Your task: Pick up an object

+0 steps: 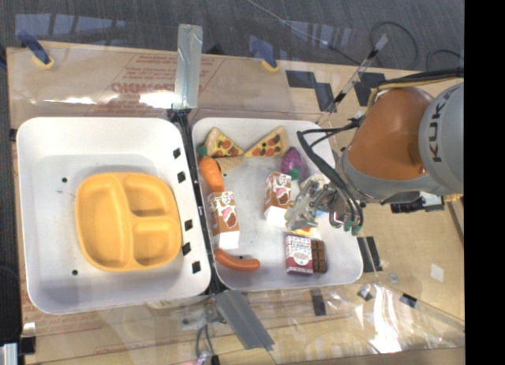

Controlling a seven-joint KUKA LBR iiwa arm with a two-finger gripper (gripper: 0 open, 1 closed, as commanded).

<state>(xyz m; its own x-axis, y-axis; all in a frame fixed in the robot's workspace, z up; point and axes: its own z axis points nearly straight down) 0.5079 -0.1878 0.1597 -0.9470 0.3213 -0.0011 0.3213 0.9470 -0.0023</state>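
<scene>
My gripper [303,209] hangs low in the right bin [347,270], near its right side. It is just right of a small brown-and-white carton [276,189] and just above a red carton [297,255] with a chocolate bar [319,255] beside it. A purple eggplant [291,162] lies behind the gripper. Further left are a carrot [210,173], another carton [225,214] and a sausage [237,261]. Two pizza slices [223,147] [268,144] lie at the back of the bin. I see nothing gripped.
The left bin [39,277] holds a yellow divided plate [126,220]. The orange-banded arm [390,139] overhangs the right bin's right rim, with black cables [319,147] looping toward the wrist. Tape and plastic sheeting cover the bench around the bins.
</scene>
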